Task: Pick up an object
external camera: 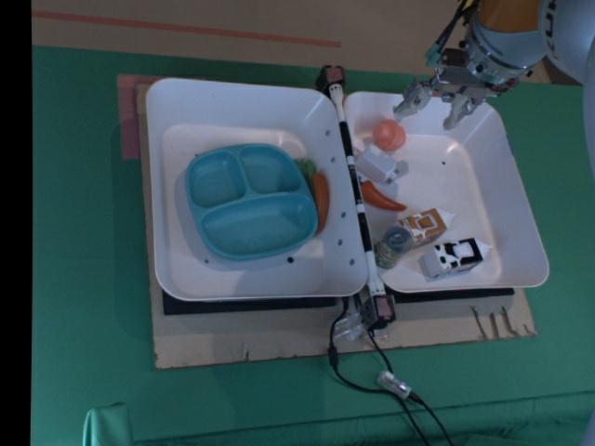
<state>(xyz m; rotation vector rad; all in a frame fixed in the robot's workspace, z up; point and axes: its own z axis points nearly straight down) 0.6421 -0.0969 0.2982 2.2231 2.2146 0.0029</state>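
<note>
Nearest the camera, in the right bin (521,249): a black-and-white carton (452,257), an orange carton (426,223), a small round tin (393,243). Farther back, a red pepper (381,196), a white block (379,165) and an orange ball (390,135). In the left bin (167,119), a teal divided plate (249,200) with a carrot (320,199) beside it. At the far rim of the right bin, hand (434,110) spread wide, holding nothing, poised above.

I see the arm (535,12) cut by top and right edges, carrot (320,199) half tucked behind teal plate (251,201), small round item (394,245) by divider — too blurred to name
</note>
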